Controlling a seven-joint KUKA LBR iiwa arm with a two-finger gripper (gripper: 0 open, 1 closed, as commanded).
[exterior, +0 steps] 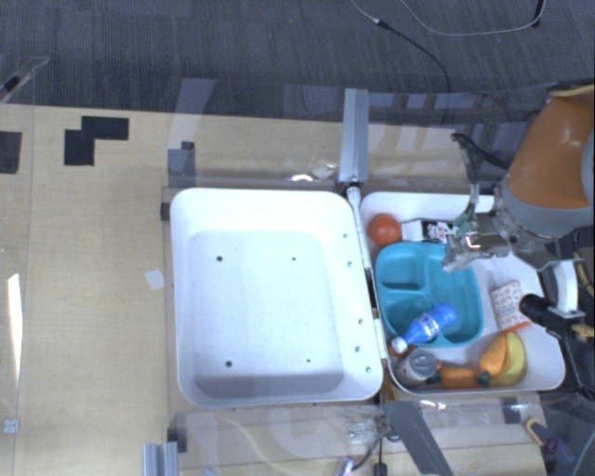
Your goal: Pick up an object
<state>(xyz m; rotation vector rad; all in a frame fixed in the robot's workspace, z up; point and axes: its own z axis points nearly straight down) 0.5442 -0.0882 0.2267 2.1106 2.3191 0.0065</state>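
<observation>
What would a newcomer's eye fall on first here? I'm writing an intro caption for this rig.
Probably the bright blue divided tray in the right bin, with a plastic water bottle lying across it and the gripper at its far edge. Next, the orange ball behind the tray, and the banana and carrot along the near side.

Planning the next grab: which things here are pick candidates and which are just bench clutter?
Job:
gripper
blue tray
water bottle
orange ball
banana
carrot
small packet

Lying about:
left bin
black cable
</observation>
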